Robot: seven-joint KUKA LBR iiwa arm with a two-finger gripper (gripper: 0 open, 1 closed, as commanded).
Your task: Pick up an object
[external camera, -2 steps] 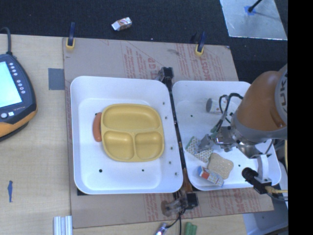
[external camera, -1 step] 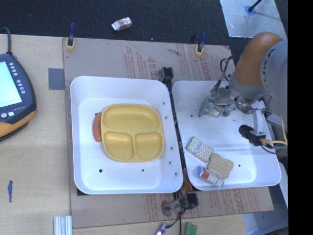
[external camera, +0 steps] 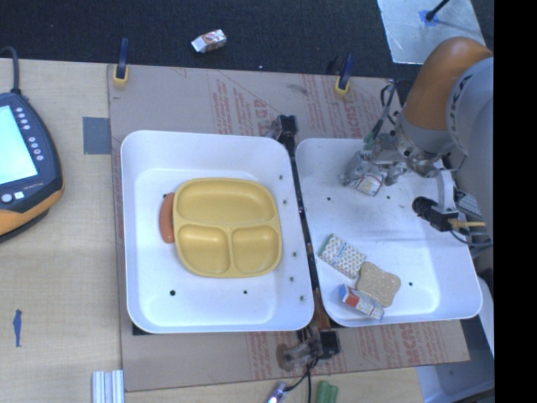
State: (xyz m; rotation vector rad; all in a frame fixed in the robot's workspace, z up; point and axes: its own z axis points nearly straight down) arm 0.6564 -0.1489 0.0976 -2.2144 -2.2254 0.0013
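My gripper [external camera: 366, 176] is low over the far part of the right bin [external camera: 419, 254], near its back wall. A small pale tan thing [external camera: 370, 186] shows right at its tip; whether it is gripped is not clear. At the front of that bin lie a patterned blue-and-white packet [external camera: 341, 255], a round brown speckled piece [external camera: 379, 282] and a small red, white and blue tube [external camera: 361, 302], all well in front of the gripper.
The left bin [external camera: 151, 225] holds a yellow divided plate [external camera: 226, 225] with an orange sausage-shaped item [external camera: 166, 218] against its left edge. A handheld pendant [external camera: 23, 162] lies at the bench's left. Clamps [external camera: 121, 67] [external camera: 342, 78] hold the cardboard's far edge.
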